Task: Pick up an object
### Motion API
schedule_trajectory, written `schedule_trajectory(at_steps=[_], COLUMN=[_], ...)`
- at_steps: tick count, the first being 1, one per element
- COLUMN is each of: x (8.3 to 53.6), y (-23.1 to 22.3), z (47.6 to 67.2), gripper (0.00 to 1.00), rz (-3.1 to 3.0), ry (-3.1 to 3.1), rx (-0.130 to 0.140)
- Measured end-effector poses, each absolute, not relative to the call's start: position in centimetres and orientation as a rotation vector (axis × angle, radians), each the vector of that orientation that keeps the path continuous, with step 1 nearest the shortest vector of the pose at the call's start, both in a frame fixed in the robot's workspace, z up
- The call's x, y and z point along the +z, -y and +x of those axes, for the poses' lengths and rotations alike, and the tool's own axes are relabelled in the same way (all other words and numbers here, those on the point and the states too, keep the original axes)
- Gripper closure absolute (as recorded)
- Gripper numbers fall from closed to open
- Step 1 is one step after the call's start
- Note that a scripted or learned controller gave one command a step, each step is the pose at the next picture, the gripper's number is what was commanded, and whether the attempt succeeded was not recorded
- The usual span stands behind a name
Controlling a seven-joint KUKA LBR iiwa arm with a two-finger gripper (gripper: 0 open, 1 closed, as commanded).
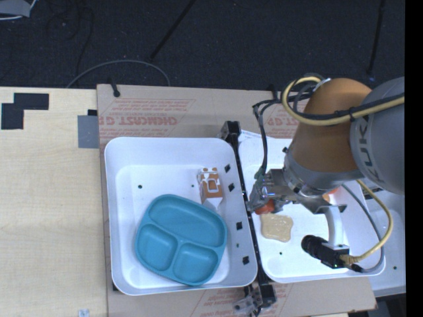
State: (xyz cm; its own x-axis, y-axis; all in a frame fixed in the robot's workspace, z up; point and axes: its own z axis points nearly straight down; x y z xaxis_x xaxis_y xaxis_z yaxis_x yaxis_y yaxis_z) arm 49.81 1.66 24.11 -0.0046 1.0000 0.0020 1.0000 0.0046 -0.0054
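Observation:
My gripper [263,198] hangs low over the left side of the right bin [370,269], close to the wall between the bins. A small red-orange thing [265,207] lies right under its tip; I cannot tell if it is gripped. Just in front of it a flat beige piece [276,227] rests on the bin floor. In the left bin [122,177] lie a blue divided plate [180,238] and a small orange-and-white toy [211,183] near the right wall.
The arm's orange band and grey body [337,134] cover the back of the right bin. Both bins stand on a cardboard sheet [165,114] on the wooden bench, with the two bin walls meeting at a black-clipped divider [241,203].

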Motion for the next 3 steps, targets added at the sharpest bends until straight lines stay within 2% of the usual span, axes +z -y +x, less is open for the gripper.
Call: schedule_trajectory(at_steps=[1, 2, 3], x=[24.6, 23.4, 23.5], y=[-6.5, -11.1, -11.0], z=[49.8, 50.6, 50.6], gripper=[1.0, 1.0, 0.0], rz=[-2.215, -2.215, -2.218], ry=[2.223, 2.224, 2.222], rx=[0.004, 0.005, 0.006])
